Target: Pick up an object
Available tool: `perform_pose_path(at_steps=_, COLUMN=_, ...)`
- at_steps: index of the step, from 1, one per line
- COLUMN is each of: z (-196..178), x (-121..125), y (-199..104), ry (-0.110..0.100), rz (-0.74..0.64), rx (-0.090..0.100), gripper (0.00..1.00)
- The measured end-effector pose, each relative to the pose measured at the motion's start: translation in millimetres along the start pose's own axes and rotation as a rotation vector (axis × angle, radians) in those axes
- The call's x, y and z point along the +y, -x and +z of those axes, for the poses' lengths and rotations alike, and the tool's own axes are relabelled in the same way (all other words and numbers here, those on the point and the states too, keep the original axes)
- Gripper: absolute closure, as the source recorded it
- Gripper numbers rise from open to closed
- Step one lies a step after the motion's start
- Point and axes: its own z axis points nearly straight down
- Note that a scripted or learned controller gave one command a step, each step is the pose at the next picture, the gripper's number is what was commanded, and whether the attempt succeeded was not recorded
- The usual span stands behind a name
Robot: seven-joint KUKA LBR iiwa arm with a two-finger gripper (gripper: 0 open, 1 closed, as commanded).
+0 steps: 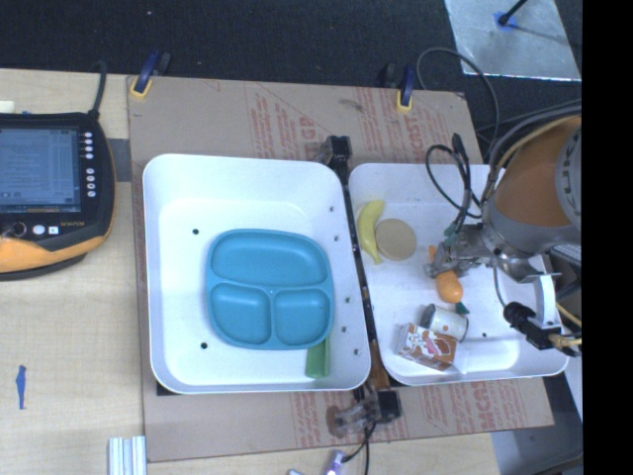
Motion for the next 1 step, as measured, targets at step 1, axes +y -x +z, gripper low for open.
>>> perform_pose_path(at_steps=1, z=-77.7, x=18.7, y=-53.0, ry=0.000, rz=0.004, rx=0.003, gripper=1.00)
